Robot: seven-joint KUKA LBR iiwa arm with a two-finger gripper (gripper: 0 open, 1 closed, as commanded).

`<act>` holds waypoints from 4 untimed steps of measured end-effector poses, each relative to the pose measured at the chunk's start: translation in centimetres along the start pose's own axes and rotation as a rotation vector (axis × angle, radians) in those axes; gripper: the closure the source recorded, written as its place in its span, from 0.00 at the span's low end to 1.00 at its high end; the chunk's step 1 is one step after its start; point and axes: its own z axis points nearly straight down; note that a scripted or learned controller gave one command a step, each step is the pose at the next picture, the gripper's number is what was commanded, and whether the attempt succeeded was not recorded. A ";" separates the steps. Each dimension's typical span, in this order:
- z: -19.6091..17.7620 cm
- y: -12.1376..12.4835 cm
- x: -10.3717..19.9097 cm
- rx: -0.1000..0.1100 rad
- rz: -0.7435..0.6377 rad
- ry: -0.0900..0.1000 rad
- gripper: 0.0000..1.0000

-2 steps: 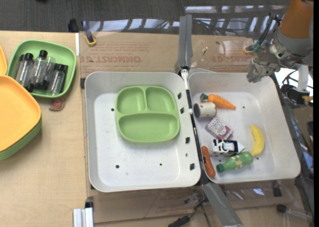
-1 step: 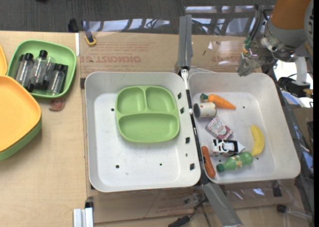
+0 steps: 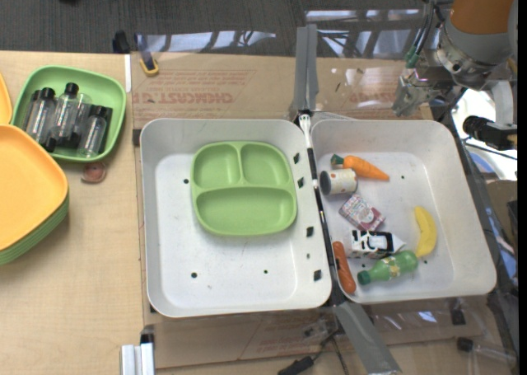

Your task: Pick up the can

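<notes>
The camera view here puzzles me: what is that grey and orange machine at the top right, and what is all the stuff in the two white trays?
You are looking down at a slant from a camera fixed above a bench. The grey machine with the orange band is a robot arm reaching in from the right; its pincer hangs above the far rim of the right bin, and I see nothing in it. The left bin holds a green divided plate. The right bin holds the can lying on its side, which the arm is meant to pick up, plus a toy carrot, a banana, a green bottle and a small pink packet. On the far left, outside the bins, sit a green tray of vials and stacked orange plates.
</notes>
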 end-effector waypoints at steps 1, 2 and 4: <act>4.8 -0.3 -3.0 0.004 0.001 0.001 1.00; 1.5 0.0 0.1 0.000 -0.025 0.000 1.00; 1.5 0.0 0.1 0.000 -0.028 0.000 1.00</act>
